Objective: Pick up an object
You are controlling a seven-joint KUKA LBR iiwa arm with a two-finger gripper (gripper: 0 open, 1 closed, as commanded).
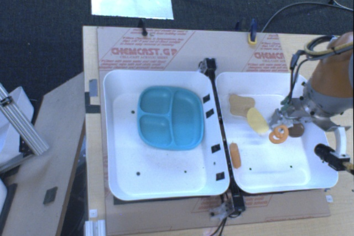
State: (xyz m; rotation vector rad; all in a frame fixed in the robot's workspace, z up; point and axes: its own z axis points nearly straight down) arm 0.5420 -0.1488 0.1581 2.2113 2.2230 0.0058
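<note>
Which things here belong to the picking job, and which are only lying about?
For the job:
- pincer
- orange ring, just below the pincer
- yellow oval piece
- tan flat piece
- small orange stick
- brown piece
- right bin

Lying about:
- blue divided plate
- left bin

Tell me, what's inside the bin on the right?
The right bin holds a tan piece, a yellow piece, an orange ring, a brown piece and an orange stick. The tool covers part of the bin beneath it.
</note>
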